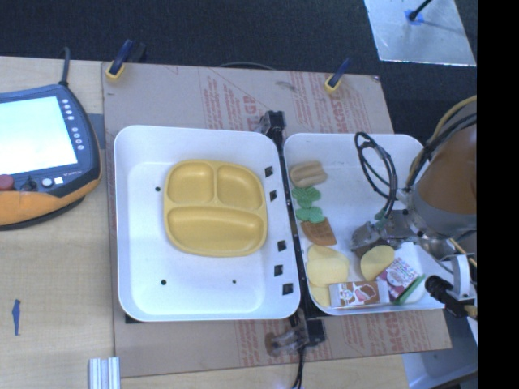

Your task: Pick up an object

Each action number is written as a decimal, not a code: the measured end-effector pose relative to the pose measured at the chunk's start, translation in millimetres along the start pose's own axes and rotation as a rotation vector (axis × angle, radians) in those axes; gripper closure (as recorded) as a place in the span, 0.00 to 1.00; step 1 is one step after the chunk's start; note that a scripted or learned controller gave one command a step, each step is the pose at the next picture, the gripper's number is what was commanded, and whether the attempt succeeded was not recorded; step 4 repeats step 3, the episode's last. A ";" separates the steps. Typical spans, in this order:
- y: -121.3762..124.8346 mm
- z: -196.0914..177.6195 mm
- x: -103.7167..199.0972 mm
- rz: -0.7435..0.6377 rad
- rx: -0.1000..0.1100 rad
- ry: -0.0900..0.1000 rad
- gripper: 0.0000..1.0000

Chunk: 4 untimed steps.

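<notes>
My gripper [371, 235] is low in the right bin [340, 148], reaching in from the right, just above a pale yellow round piece [377, 261]. Along the bin's left side lie a tan bread-like piece [307, 173], green leaf shapes [306, 203] and a brown piece [319, 232]. A second pale yellow piece [327, 265] lies near the front, beside a small printed carton [355, 293] and a red-and-white packet [401, 276]. The arm's wrist hides the bin's right part.
The left bin [138, 217] holds a yellow divided plate [216, 207]. A black cable [377, 168] loops over the right bin's back. A teach pendant [40, 156] lies at the far left of the bench. Clamps hold the cardboard's back edge.
</notes>
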<state>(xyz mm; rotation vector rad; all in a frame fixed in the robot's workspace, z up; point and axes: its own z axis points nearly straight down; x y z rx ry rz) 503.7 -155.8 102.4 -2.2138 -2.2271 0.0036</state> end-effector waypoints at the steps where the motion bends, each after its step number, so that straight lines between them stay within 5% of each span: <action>1: 49.9 -52.5 35.2 -0.003 -0.008 0.001 1.00; 3: 81.7 -144.5 165.0 -0.006 -0.006 0.004 1.00; 4: 81.7 -144.5 165.0 -0.006 -0.006 0.004 1.00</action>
